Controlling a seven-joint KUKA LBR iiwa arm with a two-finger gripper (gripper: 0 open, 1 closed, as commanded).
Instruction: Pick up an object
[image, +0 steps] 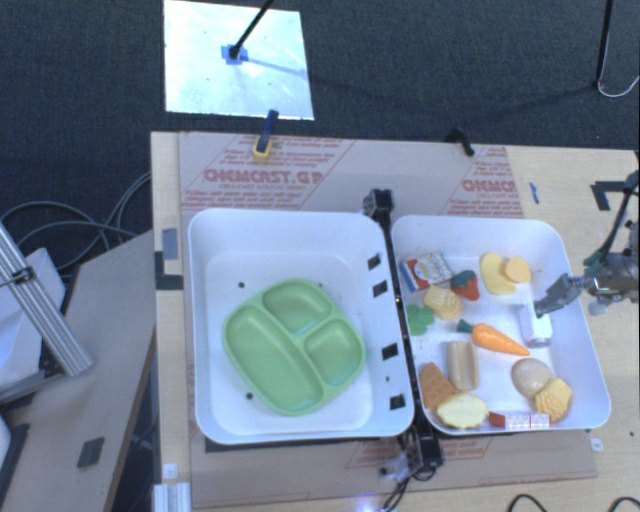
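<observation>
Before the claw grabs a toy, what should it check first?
1. Claw over the right bin: ok, near its right wall.
2. Toy under it: ok, a white block lies just below.
3. Claw open: cannot tell.
4. Room around the block: not ok, the carrot lies close beside it.
5. Green tray out of the way: ok, in the left bin.

arm (622, 262) mostly chopped off by the right edge | gripper (556, 294) too blurry to read | labels on the snack packet (428, 269) way too tiny
</observation>
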